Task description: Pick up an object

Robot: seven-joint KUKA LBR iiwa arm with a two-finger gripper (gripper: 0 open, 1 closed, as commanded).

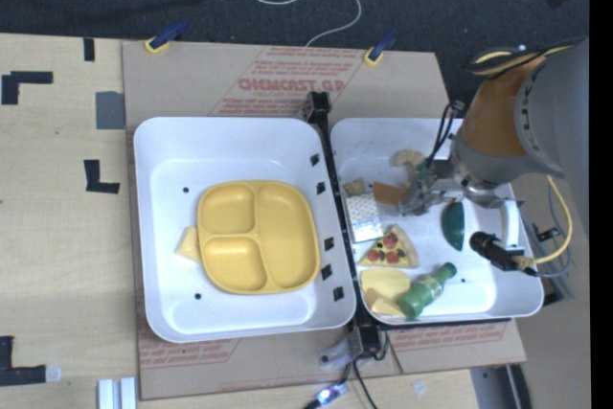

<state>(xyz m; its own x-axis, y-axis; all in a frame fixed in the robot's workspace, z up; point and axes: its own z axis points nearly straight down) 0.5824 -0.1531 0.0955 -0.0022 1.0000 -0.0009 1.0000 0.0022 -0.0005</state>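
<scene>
We take the small brown flat piece (388, 193) in the right-hand white bin (498, 302) as the target, just left of the gripper (419, 196); we cannot tell its state. We should centre over it, clear of the pizza-slice toy (391, 248).

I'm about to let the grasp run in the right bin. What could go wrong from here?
1. The gripper sits low among crowded items: a brown piece and a beige scrap lie right beside it, so it may nudge them or catch two.
2. The dark green object lies close under the wrist and could get knocked.
3. The divided yellow plate lies in the other bin, out of harm's way.
</scene>
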